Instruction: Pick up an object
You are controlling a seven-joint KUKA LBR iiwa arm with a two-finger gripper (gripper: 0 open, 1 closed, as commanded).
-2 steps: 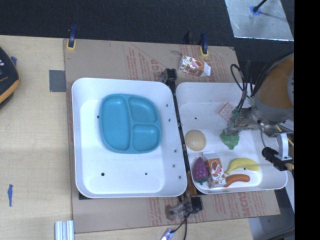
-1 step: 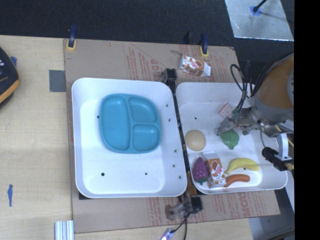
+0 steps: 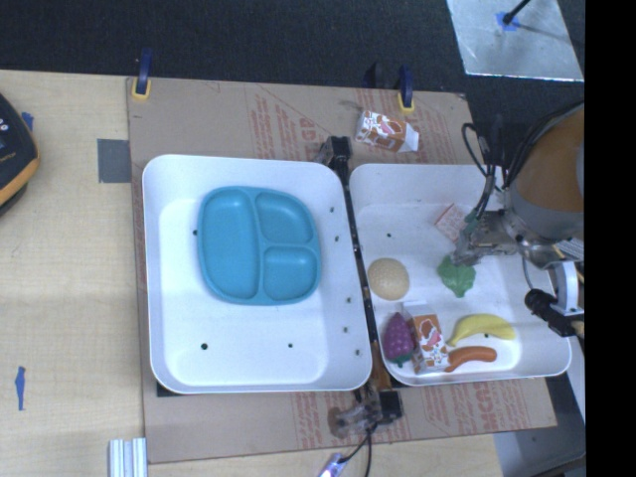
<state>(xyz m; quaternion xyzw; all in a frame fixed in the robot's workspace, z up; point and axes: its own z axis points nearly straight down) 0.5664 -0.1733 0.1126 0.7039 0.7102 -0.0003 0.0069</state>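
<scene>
The right bin [image 3: 417, 192] holds several small toys: a green broccoli-like piece [image 3: 458, 279], a tan round bun [image 3: 389, 278], purple grapes [image 3: 398, 337], a small printed carton [image 3: 428, 342], a yellow banana [image 3: 485, 327] and a red sausage [image 3: 469, 357]. A pinkish packet [image 3: 450, 220] lies near the bin's back. My gripper [image 3: 466, 255] reaches in from the right and sits just above the green piece, touching or nearly touching its top. The grey wrist hides how the gripper meets the piece.
The left bin [image 3: 174, 356] holds a blue divided plate [image 3: 260, 244]. A small red-and-white packet [image 3: 387, 132] lies on the cardboard behind the right bin. Cables hang beside the arm at the right. A yellow-and-black device [image 3: 12, 157] sits at the far left.
</scene>
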